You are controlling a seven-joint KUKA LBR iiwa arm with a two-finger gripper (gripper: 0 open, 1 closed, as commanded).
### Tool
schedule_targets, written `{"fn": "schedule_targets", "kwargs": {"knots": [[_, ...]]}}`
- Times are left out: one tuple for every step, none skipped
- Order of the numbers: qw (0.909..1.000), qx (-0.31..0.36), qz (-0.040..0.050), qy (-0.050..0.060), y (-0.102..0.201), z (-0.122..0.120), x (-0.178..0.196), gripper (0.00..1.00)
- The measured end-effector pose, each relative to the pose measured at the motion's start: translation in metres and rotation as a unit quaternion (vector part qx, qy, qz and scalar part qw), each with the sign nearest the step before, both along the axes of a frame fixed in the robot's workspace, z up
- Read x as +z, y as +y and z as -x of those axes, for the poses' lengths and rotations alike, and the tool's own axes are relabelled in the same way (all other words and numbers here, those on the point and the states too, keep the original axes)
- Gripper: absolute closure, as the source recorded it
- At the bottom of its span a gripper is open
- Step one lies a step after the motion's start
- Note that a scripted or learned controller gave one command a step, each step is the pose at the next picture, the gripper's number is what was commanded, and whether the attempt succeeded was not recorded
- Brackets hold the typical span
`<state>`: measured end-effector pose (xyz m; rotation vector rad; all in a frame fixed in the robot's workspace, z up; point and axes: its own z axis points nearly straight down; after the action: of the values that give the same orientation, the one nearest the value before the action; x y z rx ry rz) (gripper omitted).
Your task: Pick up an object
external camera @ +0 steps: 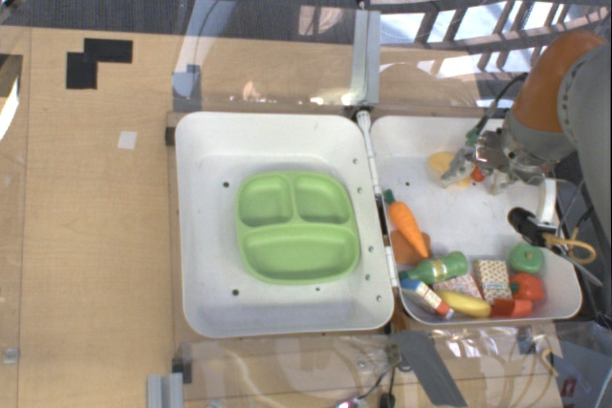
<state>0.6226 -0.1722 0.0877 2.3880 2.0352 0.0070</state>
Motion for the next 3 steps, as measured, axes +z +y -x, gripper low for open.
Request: {"fn": "schedule_targets", "kwargs": {"knots": [[0.9971, 0.076, 0.0011, 0.000, 0.032, 0.002, 0.045, 0.00], [0.9967, 0.081, 0.0008, 0.000, 0.043, -0.040, 0.012, 0.00], [0.9755, 0.220, 0.0019, 0.000, 0.023, 0.015, 0.047, 0.00]]}}
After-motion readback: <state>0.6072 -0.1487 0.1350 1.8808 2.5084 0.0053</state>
